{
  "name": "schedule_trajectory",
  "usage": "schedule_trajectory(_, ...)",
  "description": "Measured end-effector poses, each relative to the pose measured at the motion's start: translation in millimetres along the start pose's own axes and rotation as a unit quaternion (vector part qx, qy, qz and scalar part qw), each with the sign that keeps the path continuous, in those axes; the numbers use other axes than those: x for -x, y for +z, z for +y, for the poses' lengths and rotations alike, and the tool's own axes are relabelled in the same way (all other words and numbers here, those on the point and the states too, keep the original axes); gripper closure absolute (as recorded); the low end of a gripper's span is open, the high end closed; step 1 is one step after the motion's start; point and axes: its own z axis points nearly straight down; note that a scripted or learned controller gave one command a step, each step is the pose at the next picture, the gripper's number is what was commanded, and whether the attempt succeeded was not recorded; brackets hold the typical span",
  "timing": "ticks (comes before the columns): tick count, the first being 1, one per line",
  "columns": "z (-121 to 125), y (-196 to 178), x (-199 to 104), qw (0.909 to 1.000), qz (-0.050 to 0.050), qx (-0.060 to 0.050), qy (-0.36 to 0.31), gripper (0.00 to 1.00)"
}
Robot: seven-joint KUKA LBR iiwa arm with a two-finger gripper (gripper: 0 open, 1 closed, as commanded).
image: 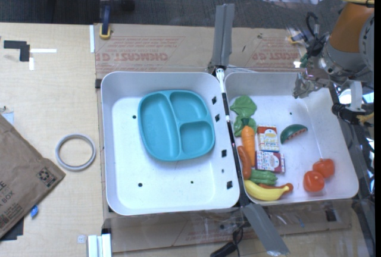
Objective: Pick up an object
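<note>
Robotics lab: bench (47, 101), white bins (113, 149), arm (351, 24)

Bare floor beside watermelon slice (293, 132)

Grey arm (351, 18) (orange-banded) reaches from right — claw (302, 88) pointing down.

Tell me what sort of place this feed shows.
Likely a robotics lab pick-and-place bench: two shallow white plastic bins, toy plastic food such as a yellow banana, and a grey-and-orange robot arm over taped cardboard.
</note>
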Motion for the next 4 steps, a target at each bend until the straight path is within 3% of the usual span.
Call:
schedule_trajectory(1,-5,-47,-49,0.9998,0.000,-0.001,0.019,1.00)
schedule_trajectory(2,-6,-68,-54,0.9995,0.000,-0.001,0.030,1.00)
schedule_trajectory(4,-2,-67,-16,0.9943,0.000,-0.001,0.106,1.00)
